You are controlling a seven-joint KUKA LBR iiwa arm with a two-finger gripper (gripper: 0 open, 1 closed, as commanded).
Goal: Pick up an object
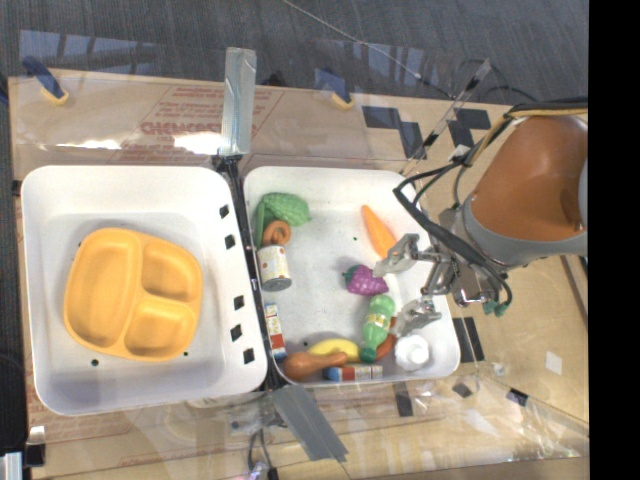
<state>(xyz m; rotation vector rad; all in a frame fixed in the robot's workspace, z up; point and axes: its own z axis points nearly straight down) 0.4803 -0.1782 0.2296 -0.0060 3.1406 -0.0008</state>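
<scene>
Overhead, the grey arm with the orange band (530, 183) is reaching in from the right and hanging its two-finger end effector (410, 283) above the right side of the right-hand shallow white bin (320, 183). Its metal fingers (403, 252) are standing spread apart, one near the purple grape bunch and the other near the green bottle, and nothing is sitting between them.

Inside that bin, a purple plastic bunch of grapes (366, 281) is lying just beside the upper finger, with an orange plastic carrot (378, 230) lying above it. A small green bottle with a pale label (378, 322) is lying below the grapes, and a white round-capped bottle (412, 351) is resting in the bin's lower right corner. Along the bottom wall, a yellow plastic banana (333, 348) is lying against a brown sausage-shaped toy (303, 365). Near the left wall, a green leafy plastic vegetable (283, 208) is sitting at the top, a small brown ring-shaped toy (276, 233) is touching it, and a small labelled tin can (273, 267) is lying just below.

The left-hand shallow white bin (50, 198) is holding a yellow plastic tray with three compartments (132, 293). Both bins are resting side by side on the plastic-covered desk (120, 108).
</scene>
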